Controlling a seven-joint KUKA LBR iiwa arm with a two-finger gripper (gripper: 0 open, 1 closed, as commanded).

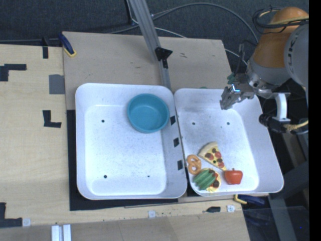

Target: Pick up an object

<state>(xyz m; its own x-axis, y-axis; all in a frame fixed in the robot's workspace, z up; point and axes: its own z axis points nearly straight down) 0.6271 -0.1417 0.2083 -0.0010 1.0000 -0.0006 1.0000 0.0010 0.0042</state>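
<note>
The gripper [228,100], its opening impossible to tell, hovers over the right bin's [251,134] far edge and should descend squarely over the near pizza slice [212,154].

no text, label, brand or number can be read anywhere

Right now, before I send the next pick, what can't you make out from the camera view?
- Gripper over the right bin: fingers too small and blurred to read.
- Green toy: its lower right side is overlapped by another small piece.
- Arm: cut off by the frame's right edge.
</note>
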